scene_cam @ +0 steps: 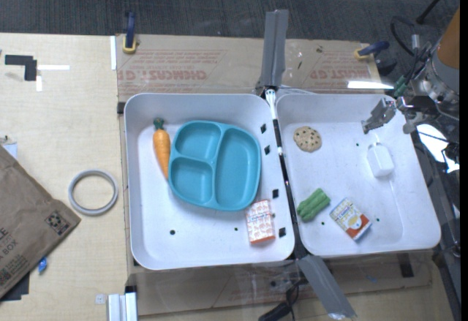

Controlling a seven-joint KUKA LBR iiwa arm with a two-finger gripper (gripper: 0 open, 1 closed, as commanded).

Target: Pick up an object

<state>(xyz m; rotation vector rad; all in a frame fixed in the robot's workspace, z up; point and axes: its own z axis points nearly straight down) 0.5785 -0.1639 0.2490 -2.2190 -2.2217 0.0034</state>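
White and smooth, a small rounded plastic object (pixel 380 161) lies in your right-hand bin (pixel 409 239), just below the gripper (pixel 387 113). Whether the gripper grips anything cannot be told. The object looks light, rigid and slippery, so take it across its narrow sides.

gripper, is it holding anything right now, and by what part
Nothing is held. The gripper hangs over the right bin with nothing between its fingers; the white object lies on the bin floor below it.

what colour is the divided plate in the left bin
The divided plate is teal blue, plain, seen clearly in the camera view.
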